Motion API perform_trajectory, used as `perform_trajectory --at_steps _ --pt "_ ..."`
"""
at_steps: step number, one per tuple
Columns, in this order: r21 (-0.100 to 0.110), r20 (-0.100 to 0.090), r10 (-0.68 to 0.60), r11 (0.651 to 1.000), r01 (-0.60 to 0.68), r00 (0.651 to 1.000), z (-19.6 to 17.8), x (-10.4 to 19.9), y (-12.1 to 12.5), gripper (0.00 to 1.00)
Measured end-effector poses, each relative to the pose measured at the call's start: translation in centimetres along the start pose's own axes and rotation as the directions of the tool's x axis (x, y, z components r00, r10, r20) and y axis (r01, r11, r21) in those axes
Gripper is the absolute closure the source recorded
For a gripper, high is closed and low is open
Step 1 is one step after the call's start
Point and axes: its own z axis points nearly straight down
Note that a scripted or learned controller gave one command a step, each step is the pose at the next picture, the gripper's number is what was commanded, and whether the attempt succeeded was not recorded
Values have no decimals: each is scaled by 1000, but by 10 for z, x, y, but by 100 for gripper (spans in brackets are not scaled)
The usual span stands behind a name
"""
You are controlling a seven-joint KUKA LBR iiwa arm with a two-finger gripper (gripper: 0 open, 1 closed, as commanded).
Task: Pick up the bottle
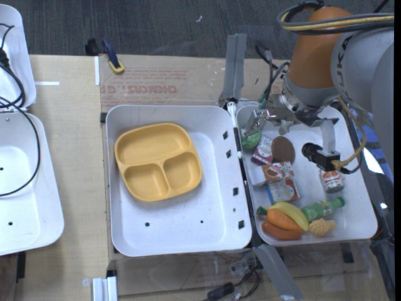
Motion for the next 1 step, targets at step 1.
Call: perform_trajectory --at_steps 1 --pt "-1 1 34 999 -34 999 0 -27 29 0"
